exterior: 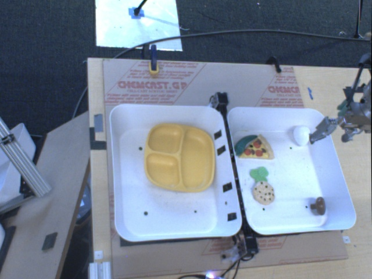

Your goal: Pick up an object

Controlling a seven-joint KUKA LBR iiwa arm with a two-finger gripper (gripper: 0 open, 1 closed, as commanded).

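In the right bin (334, 173) lie a toy pizza slice (254, 147), a toy pineapple with a green top (262, 188), a white ball (300, 135) and a small brown piece (317, 206). My gripper (334, 130) hangs at the right bin's far right edge, just right of the white ball and close to it. Nothing shows in its grasp.
The left bin (128, 214) holds a yellow divided plate (179, 157). Black clips run down the seam between the two bins (228, 167). A cardboard sheet (192, 83) lies under both bins, with a clamp (153, 60) at its far edge.
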